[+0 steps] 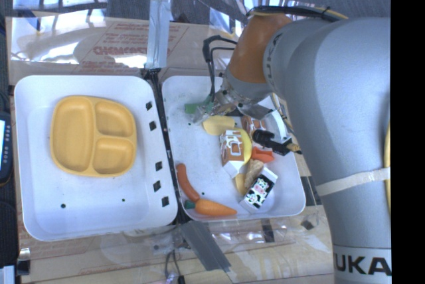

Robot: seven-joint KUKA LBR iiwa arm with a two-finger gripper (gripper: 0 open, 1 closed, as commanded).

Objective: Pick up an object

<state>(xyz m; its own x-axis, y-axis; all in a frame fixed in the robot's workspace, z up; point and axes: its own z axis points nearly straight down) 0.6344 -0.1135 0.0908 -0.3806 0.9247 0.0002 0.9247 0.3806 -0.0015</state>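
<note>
I see my gripper (pixel 214 103) low over the right bin (pixel 174 143), its grip I cannot tell, beside the yellow banana (pixel 219 125), which could slip into the crowded toys (pixel 249 163).

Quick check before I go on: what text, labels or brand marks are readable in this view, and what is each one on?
"UKA": white letters low on the arm's grey base, cut off at the left; likely KUKA.
Red print on the cardboard sheet behind the bins: too blurred to read.
Brown and white carton in the right bin: marks too small to read.
Black and white cow-pattern carton: no legible text.
</note>
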